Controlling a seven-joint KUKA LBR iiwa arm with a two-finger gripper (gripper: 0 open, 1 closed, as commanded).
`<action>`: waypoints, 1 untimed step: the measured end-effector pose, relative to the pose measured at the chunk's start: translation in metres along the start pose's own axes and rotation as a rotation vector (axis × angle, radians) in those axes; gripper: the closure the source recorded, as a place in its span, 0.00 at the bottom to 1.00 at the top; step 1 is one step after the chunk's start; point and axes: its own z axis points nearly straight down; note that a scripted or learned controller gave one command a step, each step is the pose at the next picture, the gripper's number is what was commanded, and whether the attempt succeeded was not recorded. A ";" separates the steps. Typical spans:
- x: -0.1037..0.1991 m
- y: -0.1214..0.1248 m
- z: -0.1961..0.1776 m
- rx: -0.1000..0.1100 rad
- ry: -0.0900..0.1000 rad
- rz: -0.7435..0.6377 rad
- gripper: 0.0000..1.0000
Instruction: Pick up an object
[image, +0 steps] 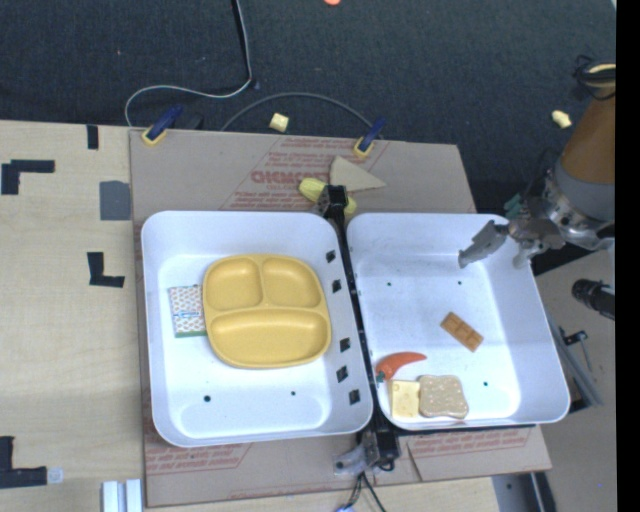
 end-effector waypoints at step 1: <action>-0.013 -0.047 0.078 0.007 0.002 0.003 0.00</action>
